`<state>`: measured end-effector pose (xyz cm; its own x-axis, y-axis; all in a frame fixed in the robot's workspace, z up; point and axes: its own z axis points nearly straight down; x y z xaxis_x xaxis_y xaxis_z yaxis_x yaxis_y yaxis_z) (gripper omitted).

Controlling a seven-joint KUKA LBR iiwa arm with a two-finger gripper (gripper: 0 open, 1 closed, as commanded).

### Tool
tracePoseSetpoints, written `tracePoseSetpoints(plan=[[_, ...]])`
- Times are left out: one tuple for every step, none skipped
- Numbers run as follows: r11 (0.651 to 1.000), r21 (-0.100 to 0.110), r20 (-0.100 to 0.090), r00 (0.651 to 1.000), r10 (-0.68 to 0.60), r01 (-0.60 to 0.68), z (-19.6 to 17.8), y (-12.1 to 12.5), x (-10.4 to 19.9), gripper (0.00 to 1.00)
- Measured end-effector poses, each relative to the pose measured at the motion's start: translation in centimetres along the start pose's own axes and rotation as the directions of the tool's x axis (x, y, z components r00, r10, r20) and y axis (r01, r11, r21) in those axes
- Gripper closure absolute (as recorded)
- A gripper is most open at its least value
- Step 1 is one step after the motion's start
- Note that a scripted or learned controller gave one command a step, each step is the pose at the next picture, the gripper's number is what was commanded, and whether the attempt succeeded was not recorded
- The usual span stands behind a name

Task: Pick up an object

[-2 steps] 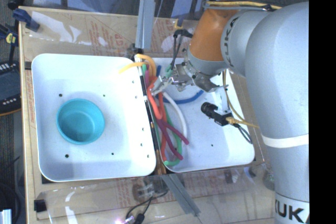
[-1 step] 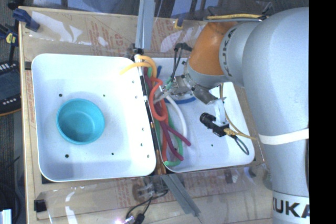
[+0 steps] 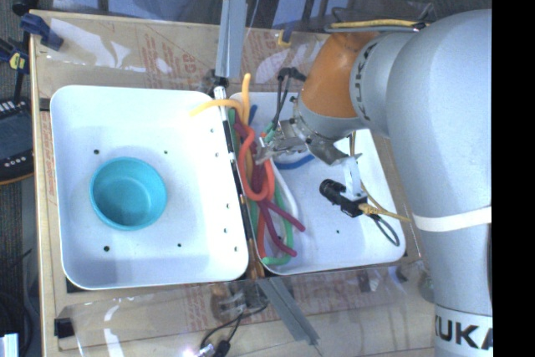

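A turquoise bowl [image 3: 128, 193] sits upright in the left bin [image 3: 75, 109]. In the right bin [image 3: 351, 242], a tangle of long flexible pieces lies along the left wall: a red-orange one [image 3: 259, 184], a green one [image 3: 280, 251] and a yellow-orange one [image 3: 242, 88] that pokes over the far rim. My gripper [image 3: 269, 148] is low over the upper part of this tangle, close to the red and green pieces. A small blue thing [image 3: 294, 161] shows just beneath the wrist. The arm hides the far right part of that bin.
The arm's big grey body [image 3: 435, 121] and orange band [image 3: 334, 79] cover the right bin's far right side. A metal divider [image 3: 230, 29] stands between the bins at the back. Bare white floor shows in the right bin's near half.
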<state>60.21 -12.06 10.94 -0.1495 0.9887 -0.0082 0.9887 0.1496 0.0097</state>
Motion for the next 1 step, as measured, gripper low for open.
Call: tracePoseSetpoints(plan=[[0.951,0.01,-0.011,0.951,-0.308,0.308,-16.22,3.73,4.03,1.0]])
